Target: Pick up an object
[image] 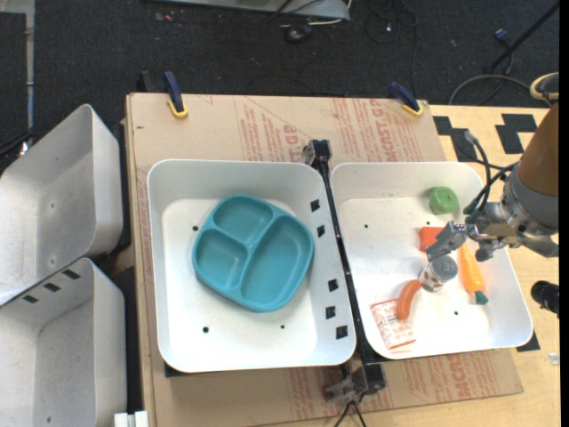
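The gripper [442, 261] hangs low in the right bin [507, 327], over a small jar-like object [433, 280]; its grip I cannot tell. Near it lie a carrot [472, 274], a sausage [406, 300], a packet [392, 324] and a green object [444, 200]. The left bin [169, 327] holds 1 teal plate [253, 252].

A: Any readable text?
B: Red stencil print on the cardboard sheet [267, 118] under the bins, upside down and too blurred to read. Small packet [392, 322] in the right bin [508, 323] has red print, illegible.
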You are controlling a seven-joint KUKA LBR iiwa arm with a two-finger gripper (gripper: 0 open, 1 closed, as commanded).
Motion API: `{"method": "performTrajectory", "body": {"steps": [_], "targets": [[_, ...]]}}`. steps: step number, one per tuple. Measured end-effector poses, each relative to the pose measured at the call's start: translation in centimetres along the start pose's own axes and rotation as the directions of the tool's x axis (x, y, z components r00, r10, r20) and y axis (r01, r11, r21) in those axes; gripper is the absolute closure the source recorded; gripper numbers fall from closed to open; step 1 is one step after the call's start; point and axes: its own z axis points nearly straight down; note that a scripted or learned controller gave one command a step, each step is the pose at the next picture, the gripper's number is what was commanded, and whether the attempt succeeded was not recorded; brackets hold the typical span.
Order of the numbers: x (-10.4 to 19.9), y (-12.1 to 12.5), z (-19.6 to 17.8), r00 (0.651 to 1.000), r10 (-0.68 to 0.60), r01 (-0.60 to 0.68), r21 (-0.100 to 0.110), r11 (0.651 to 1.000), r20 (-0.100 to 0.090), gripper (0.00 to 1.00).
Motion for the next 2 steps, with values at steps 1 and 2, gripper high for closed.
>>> {"method": "performTrajectory", "body": {"steps": [1, 2], "targets": [[0.0, 0.2, -0.6, 1.0, -0.003, 0.003, -0.011, 1.0, 0.002, 0.0], [-0.4, 0.4, 5.7, 1.0, 0.0, 0.0, -0.006, 1.0, 0.001, 0.0]]}}
